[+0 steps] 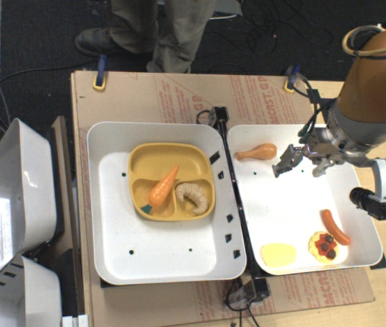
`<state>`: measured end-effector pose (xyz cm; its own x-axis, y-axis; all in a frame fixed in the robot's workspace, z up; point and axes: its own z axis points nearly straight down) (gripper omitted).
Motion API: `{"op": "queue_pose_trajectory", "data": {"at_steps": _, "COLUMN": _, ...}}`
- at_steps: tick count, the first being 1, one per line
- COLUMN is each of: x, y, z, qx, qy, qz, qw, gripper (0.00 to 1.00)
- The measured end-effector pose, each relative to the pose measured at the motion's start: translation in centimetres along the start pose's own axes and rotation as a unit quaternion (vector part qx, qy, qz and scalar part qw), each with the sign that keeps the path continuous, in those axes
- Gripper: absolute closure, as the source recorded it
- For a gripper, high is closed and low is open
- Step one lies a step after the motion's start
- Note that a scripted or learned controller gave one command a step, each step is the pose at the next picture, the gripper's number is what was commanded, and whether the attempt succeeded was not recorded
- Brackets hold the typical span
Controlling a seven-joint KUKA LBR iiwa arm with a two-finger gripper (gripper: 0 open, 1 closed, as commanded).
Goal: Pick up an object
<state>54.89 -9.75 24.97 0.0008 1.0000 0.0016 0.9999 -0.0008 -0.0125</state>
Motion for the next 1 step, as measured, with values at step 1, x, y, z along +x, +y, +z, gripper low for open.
{"op": "queue_pose_trajectory", "data": {"at_steps": 1, "x": 0.01, "y": 0.21, "z": -0.62, "qx": -0.006, "qy": -0.001, "qz": -0.001, "qw": 1.0000, "gripper": 0.00}}
